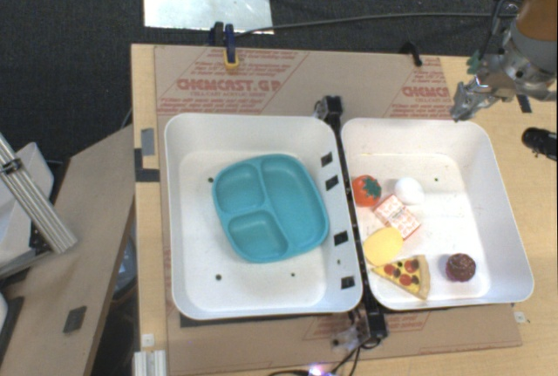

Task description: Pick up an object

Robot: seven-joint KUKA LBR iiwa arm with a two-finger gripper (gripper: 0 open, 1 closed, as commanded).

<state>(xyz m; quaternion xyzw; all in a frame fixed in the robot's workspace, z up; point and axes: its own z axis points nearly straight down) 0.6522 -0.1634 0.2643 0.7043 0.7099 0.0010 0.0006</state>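
Claw (460, 106): above right bin's (501, 217) far rim; grip state could not be told.
Toys: tomato (367, 188), pizza slice (404, 273) inside.

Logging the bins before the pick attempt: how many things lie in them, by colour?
Teal: 1, divided plate
Red: 2, tomato, red-and-white box
White: 1, egg
Yellow: 2, lemon, pizza slice
Brown: 1, muffin
Total: 7
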